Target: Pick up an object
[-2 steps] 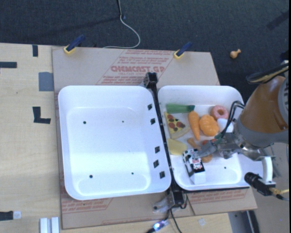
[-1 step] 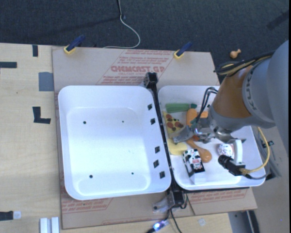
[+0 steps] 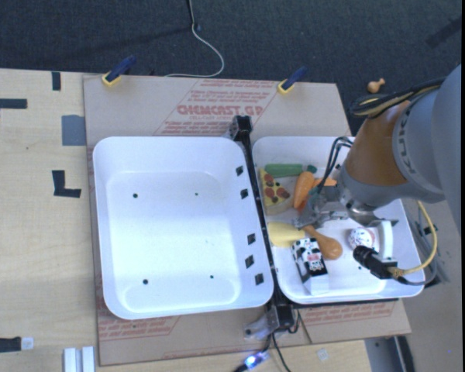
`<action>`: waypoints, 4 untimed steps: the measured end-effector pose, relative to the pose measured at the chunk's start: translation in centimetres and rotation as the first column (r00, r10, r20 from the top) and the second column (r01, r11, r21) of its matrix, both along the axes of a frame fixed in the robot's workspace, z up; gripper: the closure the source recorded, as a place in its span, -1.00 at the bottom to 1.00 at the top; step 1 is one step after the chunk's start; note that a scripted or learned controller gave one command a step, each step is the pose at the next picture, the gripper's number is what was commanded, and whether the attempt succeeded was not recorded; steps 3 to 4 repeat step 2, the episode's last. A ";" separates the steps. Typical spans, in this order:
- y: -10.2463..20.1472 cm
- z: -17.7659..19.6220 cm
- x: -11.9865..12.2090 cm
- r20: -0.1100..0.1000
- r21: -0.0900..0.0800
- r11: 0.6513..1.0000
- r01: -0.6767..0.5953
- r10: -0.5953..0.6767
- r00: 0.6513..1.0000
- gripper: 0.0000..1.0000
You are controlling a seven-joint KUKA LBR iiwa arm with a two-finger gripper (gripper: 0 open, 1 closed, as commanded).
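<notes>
The right bin (image 3: 335,287) holds a heap of small objects. An orange carrot-shaped piece (image 3: 302,189) lies near a green stick (image 3: 284,169) and a yellow spotted piece (image 3: 274,187). Lower down sit a pale yellow object (image 3: 282,233), an orange rounded one (image 3: 325,246) and a black-and-white item (image 3: 309,257). My gripper (image 3: 316,208) reaches down into the heap from the right, between the carrot piece and the orange rounded one. The wrist and orange band (image 3: 372,157) hide much of it.
The left bin (image 3: 170,223) is white with a few small dark dots on its floor. Black clips line the shared wall (image 3: 253,215) between the bins. A cable (image 3: 395,268) hangs off the wrist over the right bin's near right corner.
</notes>
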State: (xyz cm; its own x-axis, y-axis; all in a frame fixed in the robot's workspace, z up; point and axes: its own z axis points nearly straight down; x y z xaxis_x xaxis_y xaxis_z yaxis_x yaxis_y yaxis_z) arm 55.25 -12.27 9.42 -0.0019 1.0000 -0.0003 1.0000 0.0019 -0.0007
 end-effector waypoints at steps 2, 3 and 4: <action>8.2 9.3 1.5 0.004 0.001 1.000 -0.006 0.006 1.000 1.00; 8.2 9.3 1.5 0.004 0.001 1.000 -0.006 0.006 1.000 1.00; 8.2 9.3 1.5 0.004 0.001 1.000 -0.006 0.006 1.000 1.00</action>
